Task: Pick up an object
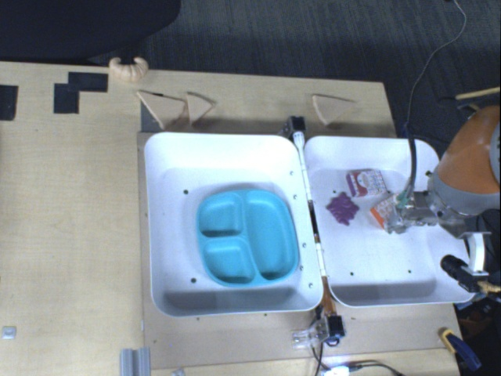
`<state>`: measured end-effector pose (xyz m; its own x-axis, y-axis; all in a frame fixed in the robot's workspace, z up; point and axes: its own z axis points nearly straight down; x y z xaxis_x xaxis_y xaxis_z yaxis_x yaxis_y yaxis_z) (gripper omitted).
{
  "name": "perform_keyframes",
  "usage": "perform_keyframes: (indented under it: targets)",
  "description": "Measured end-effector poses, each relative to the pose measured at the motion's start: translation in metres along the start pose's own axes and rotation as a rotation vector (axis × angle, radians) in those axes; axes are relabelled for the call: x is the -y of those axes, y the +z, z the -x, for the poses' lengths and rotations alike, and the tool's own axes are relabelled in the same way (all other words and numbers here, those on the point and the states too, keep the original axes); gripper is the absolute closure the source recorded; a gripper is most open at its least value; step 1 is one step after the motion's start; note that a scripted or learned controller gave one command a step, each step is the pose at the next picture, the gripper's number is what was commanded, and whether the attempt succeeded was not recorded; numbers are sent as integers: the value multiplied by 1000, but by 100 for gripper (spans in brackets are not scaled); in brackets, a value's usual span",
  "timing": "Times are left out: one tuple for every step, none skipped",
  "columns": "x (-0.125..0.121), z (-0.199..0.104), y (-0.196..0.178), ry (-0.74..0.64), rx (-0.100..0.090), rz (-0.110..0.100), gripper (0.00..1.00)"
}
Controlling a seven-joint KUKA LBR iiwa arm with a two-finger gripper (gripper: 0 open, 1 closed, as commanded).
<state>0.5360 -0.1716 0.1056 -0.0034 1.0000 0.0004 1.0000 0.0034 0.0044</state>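
The right white bin (376, 284) holds three small things. A purple piece (342, 207) lies left of centre, and a maroon-and-white carton (365, 182) lies behind it. An orange-and-white packet (383, 209) sits to the right of the purple piece. My gripper (399, 214) reaches in from the right and is down in the bin, right against the packet's right side. It partly covers the packet, and the contact itself is too small and blurred to read. The grey arm with its orange band (470, 163) stands over the bin's right rim.
The left white bin (168, 210) holds a blue divided plate (246, 236). A black divider (307, 202) runs between the two bins. Cables hang near the front edge of the bench (329, 335) and along the arm.
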Motion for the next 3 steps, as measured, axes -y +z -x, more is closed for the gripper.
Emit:
perform_keyframes:
  targets:
    - [-42,34,3,-2,2,0,100]
    - [-42,34,3,-2,1,-1,0]
    - [1,-32,10,-3,-1,-3,0]
